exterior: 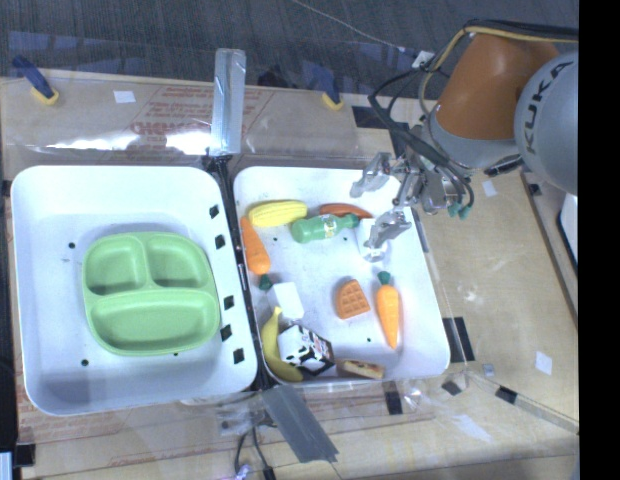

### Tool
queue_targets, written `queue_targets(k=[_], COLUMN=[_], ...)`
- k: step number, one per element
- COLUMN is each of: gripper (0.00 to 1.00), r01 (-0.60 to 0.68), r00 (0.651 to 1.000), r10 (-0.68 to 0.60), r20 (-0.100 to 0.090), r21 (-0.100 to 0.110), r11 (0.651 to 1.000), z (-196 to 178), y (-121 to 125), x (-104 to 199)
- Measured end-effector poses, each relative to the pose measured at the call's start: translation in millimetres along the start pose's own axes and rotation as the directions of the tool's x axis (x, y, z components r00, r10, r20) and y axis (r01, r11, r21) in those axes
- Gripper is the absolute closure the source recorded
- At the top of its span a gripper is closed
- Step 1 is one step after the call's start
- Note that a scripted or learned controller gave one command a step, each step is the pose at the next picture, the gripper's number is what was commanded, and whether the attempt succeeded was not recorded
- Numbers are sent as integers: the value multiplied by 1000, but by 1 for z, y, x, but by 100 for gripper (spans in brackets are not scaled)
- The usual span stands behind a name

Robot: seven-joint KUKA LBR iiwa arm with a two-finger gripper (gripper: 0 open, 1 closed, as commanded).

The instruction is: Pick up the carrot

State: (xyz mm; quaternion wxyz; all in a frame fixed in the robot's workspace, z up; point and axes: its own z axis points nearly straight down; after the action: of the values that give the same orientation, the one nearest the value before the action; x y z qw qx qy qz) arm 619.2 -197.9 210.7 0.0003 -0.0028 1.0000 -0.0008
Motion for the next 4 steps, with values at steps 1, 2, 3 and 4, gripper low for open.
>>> queue_targets(k=[1,2,3,4], gripper=[0,0,0,100], r01=[60,193,468,476], r00=[998,981,884,879], r10=[-60,-193,-468,-477], r20=[13,17,14,12], r21=[2,7,12,13], r11=[998,981,884,879], z=[111,111,111,100], y=[-12,-11,-12,-10], x=[31,83,128,126])
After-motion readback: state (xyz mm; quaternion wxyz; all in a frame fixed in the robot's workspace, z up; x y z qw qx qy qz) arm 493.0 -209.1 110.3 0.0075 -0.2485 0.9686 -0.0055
